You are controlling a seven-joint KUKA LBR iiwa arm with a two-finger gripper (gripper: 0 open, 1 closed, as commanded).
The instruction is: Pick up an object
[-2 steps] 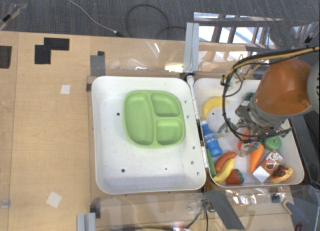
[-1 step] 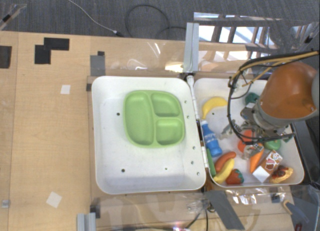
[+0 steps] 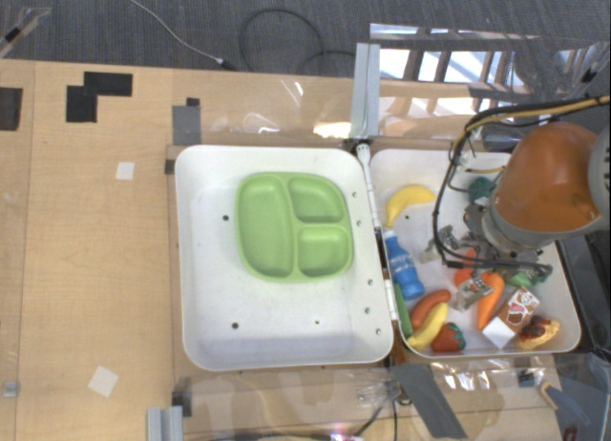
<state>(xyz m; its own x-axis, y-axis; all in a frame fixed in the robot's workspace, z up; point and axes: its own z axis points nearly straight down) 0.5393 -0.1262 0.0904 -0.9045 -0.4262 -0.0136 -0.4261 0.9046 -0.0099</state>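
Two white bins sit side by side on the bench (image 3: 86,267); the left bin (image 3: 220,334) carries a green divided plate (image 3: 292,226), well to the left of the gripper (image 3: 489,272). The arm (image 3: 544,181), its orange band uppermost, hangs over the right bin (image 3: 425,167), and its bulk covers the gripper from above, so I cannot tell whether anything is grasped. Up and to the left of the gripper lies a banana (image 3: 409,200). Left of it, against the wall between the bins, stands a blue bottle (image 3: 405,273). Just below the gripper, seemingly touching it, a carrot (image 3: 489,300) lies tilted. Below and to the left are a red sausage (image 3: 431,302), a second banana (image 3: 429,321) and a strawberry (image 3: 449,337), packed close together. Below and to the right sit a small carton (image 3: 516,311) and a pastry (image 3: 537,333) near the bin's corner.
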